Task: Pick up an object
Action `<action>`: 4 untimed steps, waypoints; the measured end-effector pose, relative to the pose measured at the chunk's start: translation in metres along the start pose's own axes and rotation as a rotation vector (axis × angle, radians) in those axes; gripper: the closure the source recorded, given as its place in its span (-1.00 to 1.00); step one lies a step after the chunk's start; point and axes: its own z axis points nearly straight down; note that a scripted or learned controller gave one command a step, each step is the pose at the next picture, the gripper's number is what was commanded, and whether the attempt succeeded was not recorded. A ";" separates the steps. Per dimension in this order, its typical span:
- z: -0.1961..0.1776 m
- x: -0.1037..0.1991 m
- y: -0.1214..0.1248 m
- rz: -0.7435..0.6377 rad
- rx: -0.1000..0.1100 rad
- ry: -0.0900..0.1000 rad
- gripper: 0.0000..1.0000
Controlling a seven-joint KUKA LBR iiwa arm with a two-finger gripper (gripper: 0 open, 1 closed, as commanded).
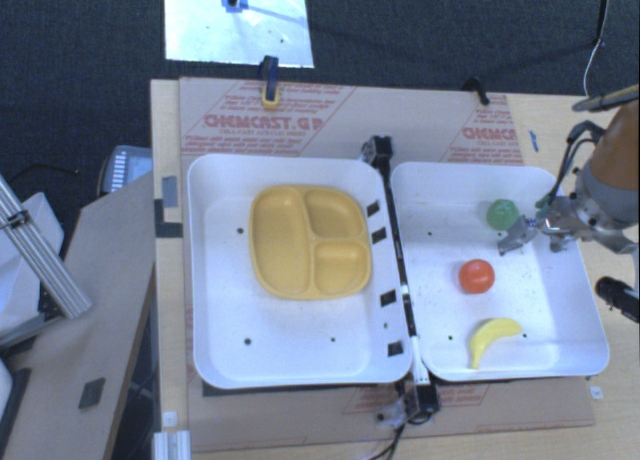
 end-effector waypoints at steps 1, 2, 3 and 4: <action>0.043 0.001 0.006 -0.001 0.000 0.000 -1.00; 0.074 0.001 0.007 0.001 -0.001 0.000 -1.00; 0.062 0.001 0.008 0.001 -0.005 -0.002 1.00; 0.000 0.007 0.012 -0.004 -0.007 -0.002 1.00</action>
